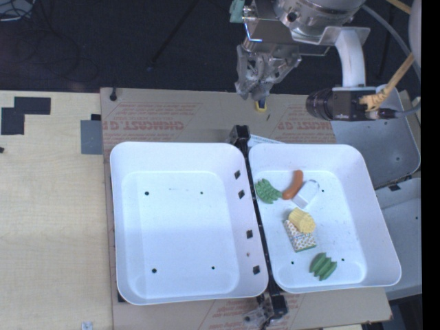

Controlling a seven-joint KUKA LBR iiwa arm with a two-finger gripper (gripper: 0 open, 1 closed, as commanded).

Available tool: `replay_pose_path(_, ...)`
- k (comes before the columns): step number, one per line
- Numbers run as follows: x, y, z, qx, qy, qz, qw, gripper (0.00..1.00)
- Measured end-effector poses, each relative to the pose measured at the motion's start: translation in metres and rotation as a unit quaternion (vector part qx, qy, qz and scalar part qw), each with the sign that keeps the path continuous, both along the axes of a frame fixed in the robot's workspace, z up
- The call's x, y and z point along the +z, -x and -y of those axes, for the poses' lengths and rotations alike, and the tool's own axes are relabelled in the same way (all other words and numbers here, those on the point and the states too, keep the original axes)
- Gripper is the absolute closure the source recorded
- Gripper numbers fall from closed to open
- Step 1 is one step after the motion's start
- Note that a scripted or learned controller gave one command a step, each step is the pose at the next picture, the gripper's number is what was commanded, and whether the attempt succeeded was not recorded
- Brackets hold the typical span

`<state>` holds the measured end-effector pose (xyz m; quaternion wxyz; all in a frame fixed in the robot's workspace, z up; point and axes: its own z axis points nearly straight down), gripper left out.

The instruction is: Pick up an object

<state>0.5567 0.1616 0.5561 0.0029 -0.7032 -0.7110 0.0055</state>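
Overhead view. The gripper [260, 91] hangs raised beyond the bins at 12 o'clock; whether it is open cannot be told. The right bin [375, 205] holds an orange sausage [294, 183], a green leaf [267, 191], a yellow piece [302, 221] (resting on a patterned block [300, 238]) and a green pod [322, 266]. The isolated pod at 5 o'clock likely offers the cleanest vertical approach.

Two white bins on the tabletop [55, 205]. The right bin [371, 253] holds an orange sausage [294, 183], two green leafy pieces [267, 191] [322, 266], a white block [307, 194] and a yellow piece [301, 221]. The gripper [260, 91] hangs beyond the far rims.
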Motion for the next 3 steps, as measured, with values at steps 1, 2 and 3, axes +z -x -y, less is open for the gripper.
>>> replay_pose_path(1, 0.009, 0.000, -0.001, 0.002, 0.0005, -0.002, 1.0000, 1.00)
replay_pose_path(2, -0.019, 0.084, 0.047, -0.007, -0.0011, 0.003, 1.0000, 1.00)
replay_pose_path(3, -0.009, 0.081, 0.043, -0.003, -0.0010, 0.002, 1.0000, 1.00)
